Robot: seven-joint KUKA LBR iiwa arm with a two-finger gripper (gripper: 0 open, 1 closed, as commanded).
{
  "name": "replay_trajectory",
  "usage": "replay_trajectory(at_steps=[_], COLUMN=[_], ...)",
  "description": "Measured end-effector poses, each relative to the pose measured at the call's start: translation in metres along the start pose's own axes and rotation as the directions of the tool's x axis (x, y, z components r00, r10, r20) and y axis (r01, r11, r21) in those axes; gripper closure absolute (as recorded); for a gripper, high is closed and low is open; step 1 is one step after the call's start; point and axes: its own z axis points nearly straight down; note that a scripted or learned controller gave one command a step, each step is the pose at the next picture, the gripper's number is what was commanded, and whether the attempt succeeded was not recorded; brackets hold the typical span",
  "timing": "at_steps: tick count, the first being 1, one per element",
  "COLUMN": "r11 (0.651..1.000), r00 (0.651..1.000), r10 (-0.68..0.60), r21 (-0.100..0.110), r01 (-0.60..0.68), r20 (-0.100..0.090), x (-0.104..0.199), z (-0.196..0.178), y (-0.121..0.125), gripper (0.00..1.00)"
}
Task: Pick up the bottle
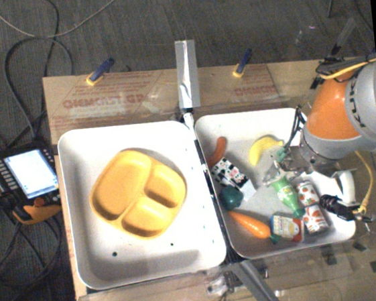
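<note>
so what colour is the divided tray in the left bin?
Yellow-orange plastic divided tray, plain; seen in the camera view.

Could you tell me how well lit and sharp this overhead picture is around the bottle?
Camera view: even light, mild glare on the white bins; soft, low detail overall; the green bottle sits half in shadow under the hand, its outline blurred.
</note>
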Motion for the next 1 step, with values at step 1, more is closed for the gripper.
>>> replay_trajectory(at_steps=[1], r11=[0.993], r00=[0.993], r10=[0.120], r21=[-0.005], r01=[-0.120], r20=[0.000], x=[0.0342], z=[0.0078], y=[0.0049], gripper=[1.00])
